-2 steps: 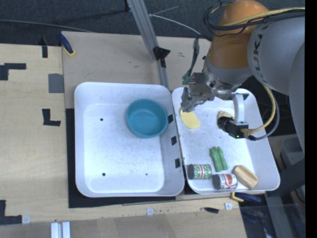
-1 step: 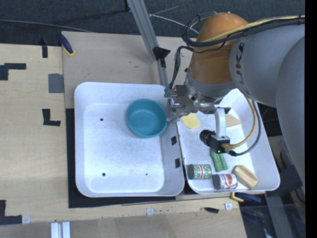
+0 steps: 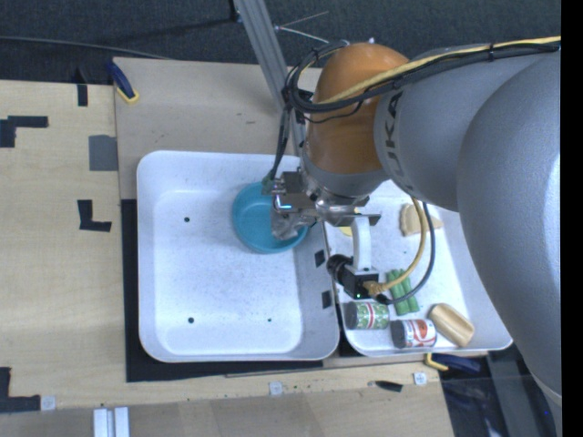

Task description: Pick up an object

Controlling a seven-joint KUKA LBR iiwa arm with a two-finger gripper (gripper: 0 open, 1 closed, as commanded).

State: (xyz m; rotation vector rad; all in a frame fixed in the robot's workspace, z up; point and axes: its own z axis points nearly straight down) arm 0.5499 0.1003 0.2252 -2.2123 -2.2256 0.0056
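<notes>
Pale wooden boards (image 3: 55, 271) make up the bench, marked here and there with short strips of black tape (image 3: 89, 217). Dark carpet (image 3: 109, 7) lies beyond the far edge. A black mat (image 3: 130, 285) shows under the near and left sides of the left bin (image 3: 146, 244), and a blue-and-yellow clamp (image 3: 124, 82) sits at the board's far left corner. A grey metal pole (image 3: 260, 39) slants down from the top of the view.

The blue bowl (image 3: 258, 221) lies in the left bin, in its far right part, close to the wall it shares with the right bin (image 3: 442, 276). Being round, the bowl has no long axis to speak of; its hollow seems to face upward, though the wrist covers its right side and any tilt is hard to judge. The rest of the left bin's speckled white floor is bare.

The gripper (image 3: 290, 215) is down at the bowl's right rim, hanging from the grey arm (image 3: 483, 153), with its orange band (image 3: 355, 80) just above. Whether the gripper is clenched on the rim or released I cannot tell, since the wrist hides that spot.

In the right bin, near its front wall, a green-labelled can (image 3: 369, 315) and a red-and-white can (image 3: 415, 332) lie side by side, with a tan wooden block (image 3: 452, 324) just to their right. A green item (image 3: 399, 285) lies just behind the cans, and a pale yellow piece (image 3: 412, 218) lies farther back, partly under the arm.
</notes>
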